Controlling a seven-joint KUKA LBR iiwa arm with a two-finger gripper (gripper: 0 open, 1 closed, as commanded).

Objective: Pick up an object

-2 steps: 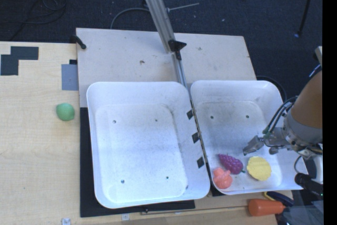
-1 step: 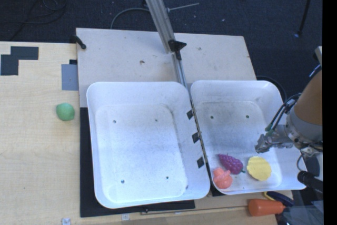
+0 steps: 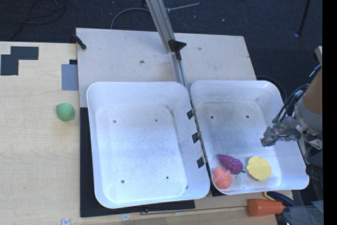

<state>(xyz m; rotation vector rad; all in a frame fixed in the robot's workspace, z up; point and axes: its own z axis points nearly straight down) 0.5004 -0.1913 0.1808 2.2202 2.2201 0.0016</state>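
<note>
Over the right bin [image 3: 239,93], near its right wall, I see my end effector [image 3: 269,137] hanging above bare floor; I cannot tell its grip state. Just below it lies a yellow round toy [image 3: 259,168], then purple grapes [image 3: 230,163] touching an orange toy [image 3: 222,178]. I'd target the yellow one, descending straight and staying off the bin's wall.

You are looking at two white bins [image 3: 142,93], both speckled with grey scuffing. The right bin [image 3: 237,93] is showing you a purple grape bunch [image 3: 230,163], a yellow round piece [image 3: 259,168] and an orange-pink piece [image 3: 222,178]. A green ball [image 3: 65,111] is sitting on pale wood [image 3: 31,166].
</note>
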